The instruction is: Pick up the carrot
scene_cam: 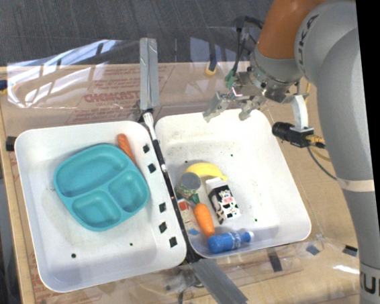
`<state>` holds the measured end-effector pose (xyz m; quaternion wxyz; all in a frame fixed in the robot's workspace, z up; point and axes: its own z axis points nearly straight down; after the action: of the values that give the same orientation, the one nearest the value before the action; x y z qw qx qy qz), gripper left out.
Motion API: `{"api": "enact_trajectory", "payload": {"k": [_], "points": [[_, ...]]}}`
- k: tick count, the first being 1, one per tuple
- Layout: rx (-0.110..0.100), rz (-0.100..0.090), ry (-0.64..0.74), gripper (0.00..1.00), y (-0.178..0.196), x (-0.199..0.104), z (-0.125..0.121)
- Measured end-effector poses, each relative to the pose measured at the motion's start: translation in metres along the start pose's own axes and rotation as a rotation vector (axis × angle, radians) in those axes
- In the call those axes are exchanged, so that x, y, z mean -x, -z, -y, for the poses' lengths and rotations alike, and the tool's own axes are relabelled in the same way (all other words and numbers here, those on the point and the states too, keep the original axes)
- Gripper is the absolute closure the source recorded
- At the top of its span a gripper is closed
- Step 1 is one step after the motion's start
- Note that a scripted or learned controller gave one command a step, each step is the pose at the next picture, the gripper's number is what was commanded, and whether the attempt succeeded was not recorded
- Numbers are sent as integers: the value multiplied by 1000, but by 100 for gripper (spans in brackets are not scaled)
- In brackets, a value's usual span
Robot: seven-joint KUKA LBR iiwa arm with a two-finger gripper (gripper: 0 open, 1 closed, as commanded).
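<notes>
An orange carrot [204, 220] lies in the right bin [285, 192], wedged between a small can [189, 186], a cow-print carton [223, 202] and a blue bottle [230, 241]. It looks light, rigid and smooth; its exposed middle seems graspable. The gripper [234, 108] hovers at the bin's far rim, fingers spread, holding nothing.

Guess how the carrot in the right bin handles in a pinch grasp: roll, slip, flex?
The carrot looks rigid and smooth like a plastic toy, so it probably won't flex but might slip. Its rounded, tapered form suggests it could roll or squirt out if pinched off-centre. It lies close between the can and the cow-print carton, so the gripper may nudge them.
</notes>
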<state>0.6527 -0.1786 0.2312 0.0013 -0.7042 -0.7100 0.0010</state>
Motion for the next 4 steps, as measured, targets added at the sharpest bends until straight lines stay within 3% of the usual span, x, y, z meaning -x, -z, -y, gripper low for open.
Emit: {"api": "enact_trajectory", "payload": {"k": [1,2,3,4], "points": [[1,0,121,0,-78,10,48],[5,2,280,0,-108,5,73],[-1,-1,181,0,-140,-7,64],[0,0,185,100,-128,-7,63]]}}
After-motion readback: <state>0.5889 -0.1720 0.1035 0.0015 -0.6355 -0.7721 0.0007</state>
